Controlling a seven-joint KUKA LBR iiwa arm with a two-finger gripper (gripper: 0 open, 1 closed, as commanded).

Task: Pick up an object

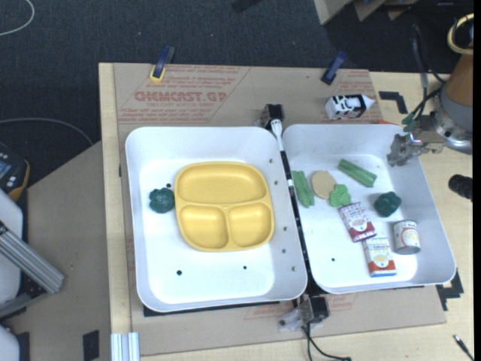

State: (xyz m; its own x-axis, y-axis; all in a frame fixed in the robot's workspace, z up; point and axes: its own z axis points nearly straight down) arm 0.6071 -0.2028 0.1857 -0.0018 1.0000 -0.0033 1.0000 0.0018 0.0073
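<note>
The green stick lies near the right bin's far edge, long axis slanting toward the far-left corner. The gripper hangs at the far-right corner, the stick lying to its left (nothing visibly held; its opening I cannot tell).

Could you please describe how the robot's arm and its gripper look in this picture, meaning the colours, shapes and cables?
The arm is rounded, with a grey body and an orange band above the wrist. The gripper is a small, blocky assembly of grey metal. Thin dark cables run along the arm near the wrist. No markings are readable at this size.
</note>
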